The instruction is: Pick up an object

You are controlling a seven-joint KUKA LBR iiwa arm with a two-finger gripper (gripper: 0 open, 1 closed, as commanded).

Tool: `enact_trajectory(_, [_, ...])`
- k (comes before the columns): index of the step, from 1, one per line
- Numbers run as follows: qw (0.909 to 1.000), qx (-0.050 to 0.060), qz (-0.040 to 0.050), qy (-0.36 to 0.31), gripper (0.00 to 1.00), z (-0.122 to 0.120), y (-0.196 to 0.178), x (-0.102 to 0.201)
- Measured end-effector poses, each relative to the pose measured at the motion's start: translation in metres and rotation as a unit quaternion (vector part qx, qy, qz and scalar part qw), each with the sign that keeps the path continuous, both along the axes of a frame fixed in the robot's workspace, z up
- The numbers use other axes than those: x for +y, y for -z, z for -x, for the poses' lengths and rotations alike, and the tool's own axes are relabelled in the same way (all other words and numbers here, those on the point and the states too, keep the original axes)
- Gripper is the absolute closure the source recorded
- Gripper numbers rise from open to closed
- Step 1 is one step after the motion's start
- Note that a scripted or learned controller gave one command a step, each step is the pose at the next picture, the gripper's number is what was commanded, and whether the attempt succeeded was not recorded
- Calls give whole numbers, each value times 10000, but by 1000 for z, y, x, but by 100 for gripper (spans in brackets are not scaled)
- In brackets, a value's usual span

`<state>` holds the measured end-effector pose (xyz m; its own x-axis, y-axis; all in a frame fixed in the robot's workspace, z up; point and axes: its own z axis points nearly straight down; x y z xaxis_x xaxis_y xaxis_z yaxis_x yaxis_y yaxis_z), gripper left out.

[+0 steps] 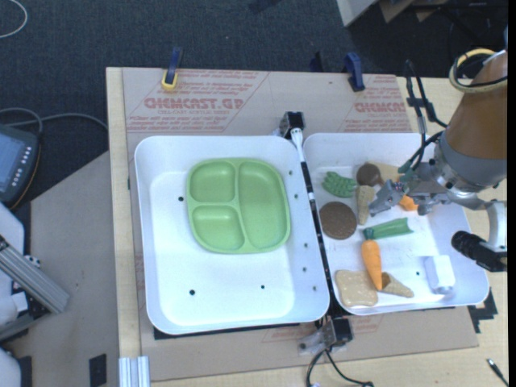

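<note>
Several toy foods crowd the right bin (472,293), carrot (371,264), green tube (389,230), jaws state unclear.

The two shallow plastic bins (161,216) are plain white, the left one dotted with a few small black marks. In it lies a pale green divided plastic plate (239,205). The right bin carries a bright orange toy carrot (371,264), a dark green ridged toy vegetable (339,185), a green tube-shaped piece (388,230), a round brown disc (338,220) and a tan slice of toy bread (355,289). The brown cardboard sheet on the counter (201,99) bears red lettering. One clamp is yellow and blue (171,72), the other blue (353,71). The arm's band (480,115) is orange over grey.
</note>
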<state>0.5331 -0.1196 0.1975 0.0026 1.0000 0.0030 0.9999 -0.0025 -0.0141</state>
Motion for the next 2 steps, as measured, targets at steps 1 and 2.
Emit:
enact_trajectory(1, [10000,-61,9,-13,0,-3,-6,0])
enact_trajectory(2, [10000,-31,2,-10,0,0,42,10])
